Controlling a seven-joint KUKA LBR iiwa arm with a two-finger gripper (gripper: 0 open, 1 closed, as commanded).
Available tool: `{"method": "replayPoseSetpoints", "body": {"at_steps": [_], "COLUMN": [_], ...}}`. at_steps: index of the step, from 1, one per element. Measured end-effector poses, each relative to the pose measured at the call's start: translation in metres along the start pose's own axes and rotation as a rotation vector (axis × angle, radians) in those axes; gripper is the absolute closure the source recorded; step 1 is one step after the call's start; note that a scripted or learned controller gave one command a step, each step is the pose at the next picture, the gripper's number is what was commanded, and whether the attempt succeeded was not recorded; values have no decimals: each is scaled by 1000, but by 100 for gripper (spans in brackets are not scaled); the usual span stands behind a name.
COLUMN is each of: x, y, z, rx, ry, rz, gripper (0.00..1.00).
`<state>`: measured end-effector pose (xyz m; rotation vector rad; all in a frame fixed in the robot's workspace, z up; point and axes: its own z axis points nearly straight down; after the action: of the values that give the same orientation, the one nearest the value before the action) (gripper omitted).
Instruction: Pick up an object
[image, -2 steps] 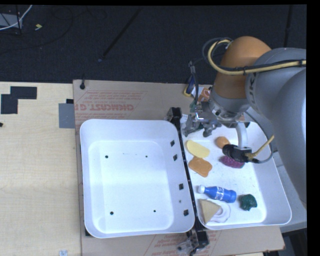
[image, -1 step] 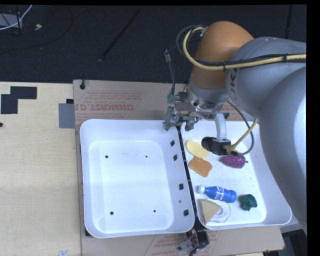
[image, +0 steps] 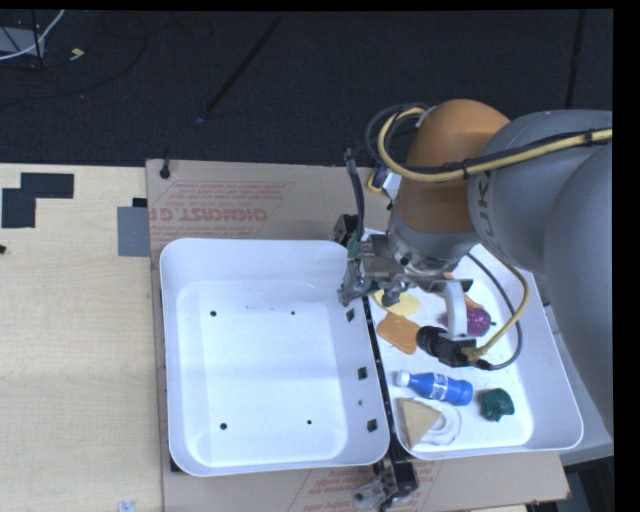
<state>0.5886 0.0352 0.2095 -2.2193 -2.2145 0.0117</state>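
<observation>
My gripper (image: 368, 282) hangs low over the left part of the right bin (image: 556, 400), close to the wall shared with the other bin. Just right of it lie a yellow piece (image: 407, 303) and an orange slab (image: 397, 334). A purple object (image: 479, 321) sits further right, partly behind a cable. Toward the front lie a blue bottle (image: 436, 386), a dark green object (image: 495, 403) and a tan wedge (image: 420, 418) on something white. The wrist hides whatever is directly under it.
The left bin (image: 180, 300) stands beside the right one on brown cardboard (image: 240, 205). The grey arm with its orange band (image: 450, 140) covers the back of the right bin. A black part with a yellow cable (image: 447, 346) hangs over the bin's middle.
</observation>
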Motion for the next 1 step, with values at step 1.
{"method": "replayPoseSetpoints", "body": {"at_steps": [1], "x": [-8], "y": [9], "z": [-31], "rx": [-9], "ry": [0], "rz": [-1], "gripper": [100]}}
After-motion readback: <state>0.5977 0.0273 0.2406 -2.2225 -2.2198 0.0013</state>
